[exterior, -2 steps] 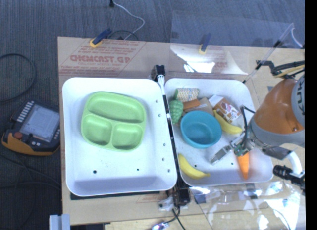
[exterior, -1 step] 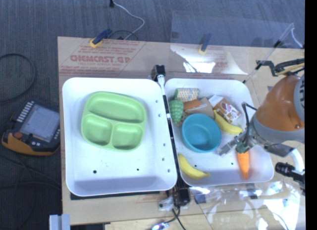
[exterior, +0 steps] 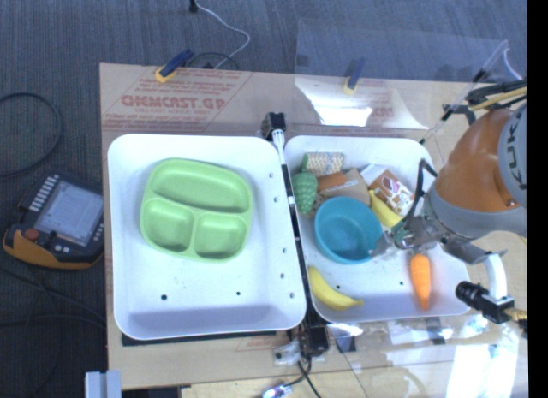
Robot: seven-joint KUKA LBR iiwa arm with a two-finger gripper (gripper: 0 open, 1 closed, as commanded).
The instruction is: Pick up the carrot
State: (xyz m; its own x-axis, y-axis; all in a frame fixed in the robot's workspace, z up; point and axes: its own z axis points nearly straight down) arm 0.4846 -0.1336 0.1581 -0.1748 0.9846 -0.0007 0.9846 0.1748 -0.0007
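Table (exterior: 128, 101): brown board top, red print at left rear; two white bins side by side, left bin (exterior: 137, 302), right bin (exterior: 377, 302); clear sheet (exterior: 402, 80) at right rear.

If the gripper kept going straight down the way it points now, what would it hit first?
Probably the right bin's floor, between the blue bowl and the carrot. The gripper sits beside the carrot, though depth is unclear.

A rounded grey metal arm (exterior: 479, 212) wears a broad glossy orange band (exterior: 481, 165) with black lettering at its edge; just beside its small dark gripper (exterior: 402, 235), black cables trail.
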